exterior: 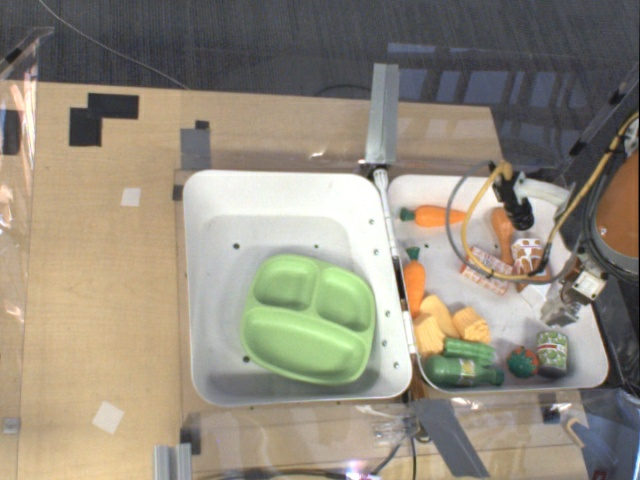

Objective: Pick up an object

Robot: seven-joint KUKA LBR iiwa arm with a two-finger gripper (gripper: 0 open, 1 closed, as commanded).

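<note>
On the bench (100, 298), two white bins are seen side by side. The left bin (215, 218) is occupied by a green divided plate (308, 318). The right bin (590, 363) is crowded with toy food: two carrots, one near the top (432, 215) and one against the dividing wall (413, 280), yellow pieces (445, 325), a green bottle (462, 370), a small can (552, 352) and a flat wrapped packet (488, 268).

The gripper (558, 308) is seen low at the bin's right side, just above the small can; whether it is released or clenched cannot be told, and nothing is visibly held.

The can is judged the likely target. Several risks are suggested: the can may be tipped or pushed against the near wall by an off-centre descent, the neighbouring dark green piece (522, 363) may be caught as well, and the yellow cable (480, 228) looped over the bin could be snagged or could drag the packet.
</note>
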